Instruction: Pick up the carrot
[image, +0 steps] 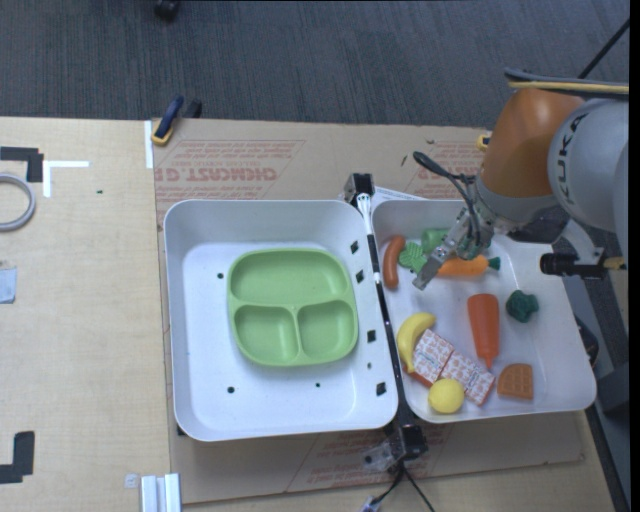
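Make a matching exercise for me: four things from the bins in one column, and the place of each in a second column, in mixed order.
Things:
1. green divided plate
2. lemon
3. broccoli
4. sausage

Places:
A. near corner of the right bin
B. right bin, by the wall shared with the left bin
C. middle of the left bin
D. right bin, near its outer wall

Pairs: 1-C, 2-A, 3-D, 4-B
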